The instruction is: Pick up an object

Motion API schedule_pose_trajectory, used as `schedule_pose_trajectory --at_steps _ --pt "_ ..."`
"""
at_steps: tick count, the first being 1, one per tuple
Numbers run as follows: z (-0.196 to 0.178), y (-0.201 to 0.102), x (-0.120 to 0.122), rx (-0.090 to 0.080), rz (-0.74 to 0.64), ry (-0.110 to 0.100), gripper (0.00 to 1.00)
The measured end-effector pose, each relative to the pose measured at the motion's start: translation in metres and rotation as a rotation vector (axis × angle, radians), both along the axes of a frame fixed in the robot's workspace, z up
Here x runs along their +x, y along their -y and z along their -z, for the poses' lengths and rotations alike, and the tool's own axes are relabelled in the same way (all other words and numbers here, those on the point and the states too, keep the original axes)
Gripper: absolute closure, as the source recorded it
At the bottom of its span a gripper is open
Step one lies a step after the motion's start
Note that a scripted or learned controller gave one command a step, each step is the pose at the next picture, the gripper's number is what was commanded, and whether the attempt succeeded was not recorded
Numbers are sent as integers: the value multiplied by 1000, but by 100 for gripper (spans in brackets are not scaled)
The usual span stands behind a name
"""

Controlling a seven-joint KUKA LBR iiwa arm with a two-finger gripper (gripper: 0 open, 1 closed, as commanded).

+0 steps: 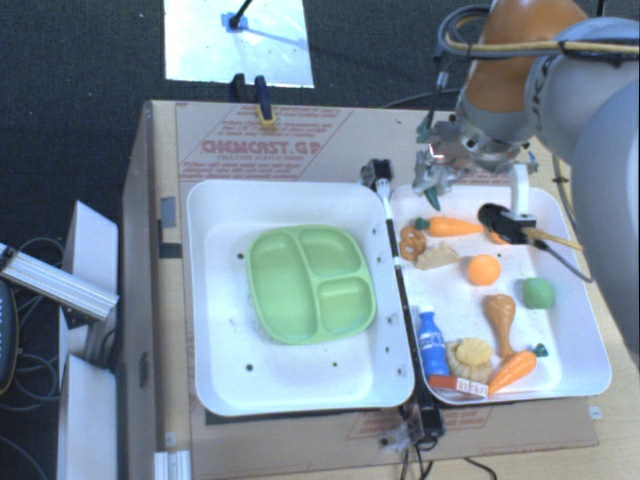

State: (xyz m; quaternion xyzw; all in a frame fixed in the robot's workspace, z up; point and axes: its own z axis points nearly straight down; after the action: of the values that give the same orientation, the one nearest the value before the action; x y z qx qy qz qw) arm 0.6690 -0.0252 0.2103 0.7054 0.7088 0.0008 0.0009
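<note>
A dark carpeted floor (pixel 90 78) surrounds the table (pixel 290 133), whose top is covered with brown cardboard printed in red letters. A pale, shiny sheet (pixel 236 26) lies on the floor beyond the table's far edge, catching light. White boxes (pixel 88 258) stand at the left beside the table. Black cables (pixel 455 463) trail below the near edge.

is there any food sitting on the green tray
No, the green tray has all three compartments bare; the toy food lies in the right bin.
</note>
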Motion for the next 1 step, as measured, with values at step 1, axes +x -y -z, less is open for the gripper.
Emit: schedule_pose_trajectory --at_steps 1 --pt "-6 87 -1 -2 4 1 100"
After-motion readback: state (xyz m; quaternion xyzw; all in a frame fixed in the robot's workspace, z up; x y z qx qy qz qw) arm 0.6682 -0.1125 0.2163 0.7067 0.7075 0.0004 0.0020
